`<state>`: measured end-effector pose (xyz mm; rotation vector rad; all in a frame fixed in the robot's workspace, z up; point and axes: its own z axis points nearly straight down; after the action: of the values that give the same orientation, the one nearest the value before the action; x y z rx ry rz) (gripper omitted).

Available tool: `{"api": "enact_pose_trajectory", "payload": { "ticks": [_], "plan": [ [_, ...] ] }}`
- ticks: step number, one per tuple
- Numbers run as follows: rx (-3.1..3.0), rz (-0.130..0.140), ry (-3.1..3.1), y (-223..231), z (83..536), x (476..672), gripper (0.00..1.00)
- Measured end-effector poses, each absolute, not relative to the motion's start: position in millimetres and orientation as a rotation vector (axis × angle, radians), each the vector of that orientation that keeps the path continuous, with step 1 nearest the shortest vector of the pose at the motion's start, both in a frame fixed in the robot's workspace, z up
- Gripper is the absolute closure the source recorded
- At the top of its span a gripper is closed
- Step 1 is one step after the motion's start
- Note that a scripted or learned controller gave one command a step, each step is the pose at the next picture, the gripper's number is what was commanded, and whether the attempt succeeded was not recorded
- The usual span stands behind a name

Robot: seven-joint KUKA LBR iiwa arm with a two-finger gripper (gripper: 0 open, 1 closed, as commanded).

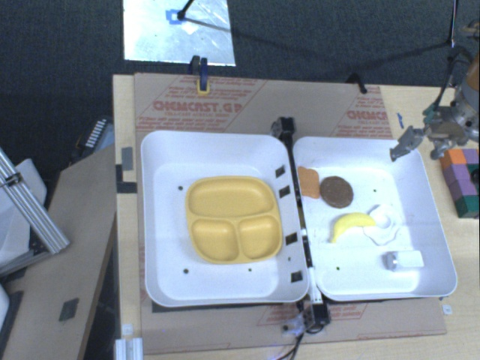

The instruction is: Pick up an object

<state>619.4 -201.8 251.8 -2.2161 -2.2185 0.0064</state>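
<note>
Cardboard-topped bench [247, 96], tool [420, 137] cut off, blurred

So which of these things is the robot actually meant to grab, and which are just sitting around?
Likely for the job (loose things in the right bin):
- banana
- brown round patty
- orange slice
- fried egg
- small white block
- the gripper, above the bin's far right corner

Just lying about:
- yellow divided tray in the left bin
- coloured blocks on the bench
- cardboard sheet
</note>
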Motion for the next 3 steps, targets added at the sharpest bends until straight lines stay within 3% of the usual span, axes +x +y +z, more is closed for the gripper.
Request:
{"api": "enact_pose_trajectory", "payload": {
  "ticks": [1, 3],
  "plan": [
    [-2.219, -0.001, -2.227, -201, 257, 621.5, 0.00],
    [-2.213, 0.003, -2.226, -198, 149, 632.5, 0.00]
  ]
}}
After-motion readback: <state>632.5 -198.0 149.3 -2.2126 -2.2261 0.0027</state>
